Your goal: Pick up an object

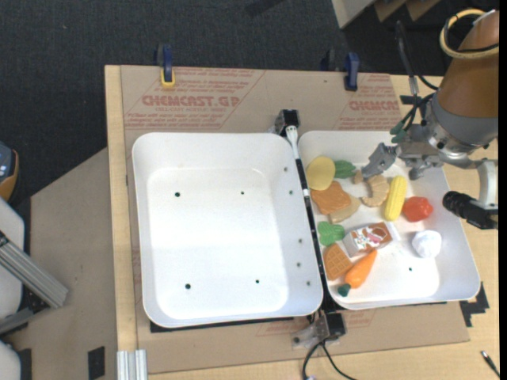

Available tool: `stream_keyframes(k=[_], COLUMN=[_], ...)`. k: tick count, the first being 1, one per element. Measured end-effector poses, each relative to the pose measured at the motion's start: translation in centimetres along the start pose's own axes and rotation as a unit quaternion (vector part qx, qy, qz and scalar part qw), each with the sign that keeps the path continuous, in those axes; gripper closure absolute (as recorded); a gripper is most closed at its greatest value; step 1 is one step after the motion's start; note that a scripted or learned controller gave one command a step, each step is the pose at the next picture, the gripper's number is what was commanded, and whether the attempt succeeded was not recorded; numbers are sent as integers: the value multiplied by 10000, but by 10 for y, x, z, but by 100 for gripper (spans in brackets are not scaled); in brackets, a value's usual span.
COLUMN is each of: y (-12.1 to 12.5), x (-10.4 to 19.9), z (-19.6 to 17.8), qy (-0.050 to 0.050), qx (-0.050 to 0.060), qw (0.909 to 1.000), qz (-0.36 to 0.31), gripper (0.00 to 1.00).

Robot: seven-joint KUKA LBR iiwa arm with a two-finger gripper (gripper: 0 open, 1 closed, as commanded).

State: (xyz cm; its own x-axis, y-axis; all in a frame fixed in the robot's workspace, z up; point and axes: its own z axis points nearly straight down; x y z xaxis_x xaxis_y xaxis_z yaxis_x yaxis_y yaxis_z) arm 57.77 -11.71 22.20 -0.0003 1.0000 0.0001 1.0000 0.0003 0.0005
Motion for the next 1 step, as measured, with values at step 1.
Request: stream_keyframes(k=[1], y=[-25], x=[-10], z=[123], qy=[13], qx=[60], qw=[10000], qz=[14], gripper=[0])
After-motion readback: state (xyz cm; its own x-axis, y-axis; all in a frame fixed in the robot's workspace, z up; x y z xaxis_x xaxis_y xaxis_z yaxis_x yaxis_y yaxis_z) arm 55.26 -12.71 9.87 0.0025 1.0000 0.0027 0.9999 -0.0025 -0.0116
